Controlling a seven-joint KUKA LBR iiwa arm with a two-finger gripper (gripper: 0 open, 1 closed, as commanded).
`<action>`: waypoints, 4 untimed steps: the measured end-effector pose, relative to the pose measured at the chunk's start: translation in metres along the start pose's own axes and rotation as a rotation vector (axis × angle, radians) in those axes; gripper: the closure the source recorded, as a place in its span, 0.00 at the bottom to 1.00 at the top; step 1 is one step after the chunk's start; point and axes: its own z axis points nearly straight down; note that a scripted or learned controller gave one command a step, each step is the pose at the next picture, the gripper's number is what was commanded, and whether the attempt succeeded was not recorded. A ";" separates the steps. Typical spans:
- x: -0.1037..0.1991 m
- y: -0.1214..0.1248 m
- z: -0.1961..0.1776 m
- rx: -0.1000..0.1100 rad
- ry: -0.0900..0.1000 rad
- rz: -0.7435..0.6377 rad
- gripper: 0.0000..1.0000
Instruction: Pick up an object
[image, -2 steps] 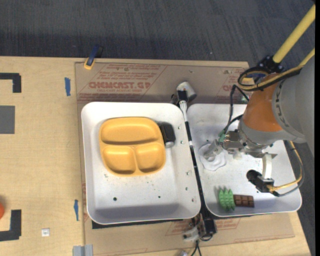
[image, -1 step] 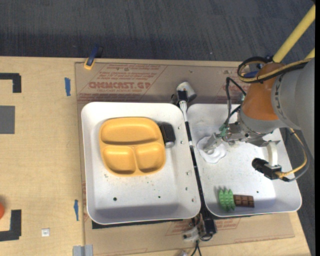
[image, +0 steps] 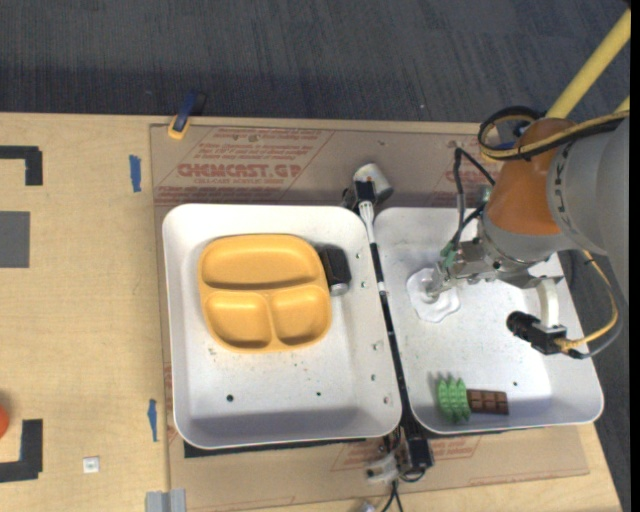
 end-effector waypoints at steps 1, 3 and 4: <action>0.000 -0.001 0.001 0.002 0.000 0.000 0.00; 0.003 0.005 -0.003 -0.002 -0.001 -0.134 1.00; 0.003 0.004 -0.001 0.001 0.000 -0.134 0.00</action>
